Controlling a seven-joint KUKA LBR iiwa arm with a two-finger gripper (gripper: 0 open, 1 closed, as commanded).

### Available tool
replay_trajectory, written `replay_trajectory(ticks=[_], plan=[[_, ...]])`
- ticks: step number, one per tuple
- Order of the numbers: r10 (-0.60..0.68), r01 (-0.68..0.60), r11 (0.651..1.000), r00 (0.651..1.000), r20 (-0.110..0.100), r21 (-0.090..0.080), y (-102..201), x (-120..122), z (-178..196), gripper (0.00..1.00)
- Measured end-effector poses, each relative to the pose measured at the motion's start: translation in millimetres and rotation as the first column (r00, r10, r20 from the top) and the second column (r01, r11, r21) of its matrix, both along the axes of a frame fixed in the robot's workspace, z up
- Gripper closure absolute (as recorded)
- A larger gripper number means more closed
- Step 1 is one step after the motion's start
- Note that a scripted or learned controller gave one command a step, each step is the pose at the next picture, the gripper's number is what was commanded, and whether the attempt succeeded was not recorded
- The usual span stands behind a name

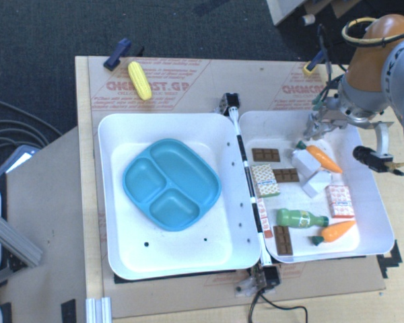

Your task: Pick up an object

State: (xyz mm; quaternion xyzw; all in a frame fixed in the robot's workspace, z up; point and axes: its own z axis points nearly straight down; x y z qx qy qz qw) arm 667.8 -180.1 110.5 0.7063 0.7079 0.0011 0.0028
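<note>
We can't tell the gripper (314, 130) state. It hangs over the right bin (377, 237), near the upper toy carrot (322, 158): light, rigid, slick plastic; we judge a mid-body grasp across its width best.

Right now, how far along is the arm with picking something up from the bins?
Nothing looks picked yet. The pincer hangs low over the far corner of the right white bin, beside the orange toy carrot and a white box, with no object seen in it. The green plastic bottle, the second carrot and the brown chocolate bars lie untouched. The grasp and lift are left.
</note>
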Motion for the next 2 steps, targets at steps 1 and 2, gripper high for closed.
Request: replay_trajectory(ticks=[1, 2], plan=[[0.000, 0.000, 1.000, 1.000, -0.001, 0.000, 0.1, -0.1, -0.2, 0.00], [0.000, 0.000, 1.000, 1.000, 0.003, -0.001, 0.1, 0.7, 10.5, 1.00]])
